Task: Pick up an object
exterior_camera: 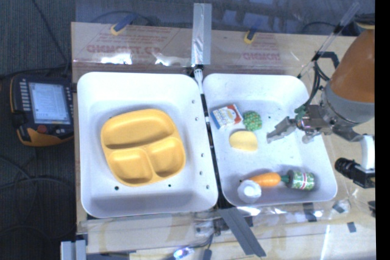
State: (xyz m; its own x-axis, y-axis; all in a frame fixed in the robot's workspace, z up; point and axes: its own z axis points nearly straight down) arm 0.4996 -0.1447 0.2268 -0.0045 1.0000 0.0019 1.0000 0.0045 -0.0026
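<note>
On your left, the shallow white left bin [91,131] carries one thing, a yellow plastic divided tray [143,146] lying flat in its middle, so it leaves a bare white border on all sides.

Across the centre ridge, the shallow white right bin [280,91] holds the loose pieces you can pick from: a small red-and-white carton [226,115] near the ridge, a green leafy toy vegetable [252,120] just beside it, and a pale yellow rounded piece [244,141] below them. Along the near wall lie a white round cap [249,192], an orange toy carrot [265,179] and a green-and-red can on its side [300,179], crowded against the rim.

The gripper [286,129] hangs over the open floor right of the yellow piece, fingers spread, holding nothing. I judge the yellow piece the easiest target, with room around it.
</note>
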